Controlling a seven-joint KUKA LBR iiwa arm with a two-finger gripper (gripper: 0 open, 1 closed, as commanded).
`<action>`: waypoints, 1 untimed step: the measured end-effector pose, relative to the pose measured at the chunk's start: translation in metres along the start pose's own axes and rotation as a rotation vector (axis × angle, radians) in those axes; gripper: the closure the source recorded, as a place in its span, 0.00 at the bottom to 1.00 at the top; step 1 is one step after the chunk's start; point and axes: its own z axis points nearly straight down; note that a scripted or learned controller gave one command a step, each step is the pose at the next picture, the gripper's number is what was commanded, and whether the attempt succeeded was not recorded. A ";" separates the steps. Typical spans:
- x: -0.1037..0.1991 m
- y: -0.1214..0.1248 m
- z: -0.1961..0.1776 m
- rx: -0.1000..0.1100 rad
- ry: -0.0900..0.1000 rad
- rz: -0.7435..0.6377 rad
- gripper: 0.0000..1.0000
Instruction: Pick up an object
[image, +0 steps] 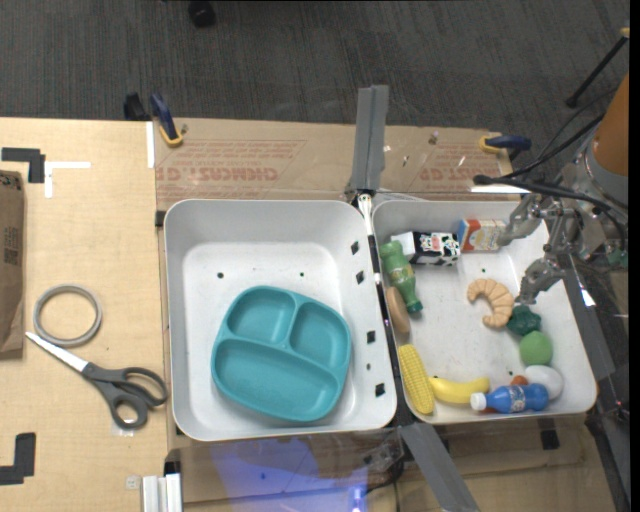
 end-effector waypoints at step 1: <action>0.036 -0.041 0.127 0.000 0.001 -0.016 0.00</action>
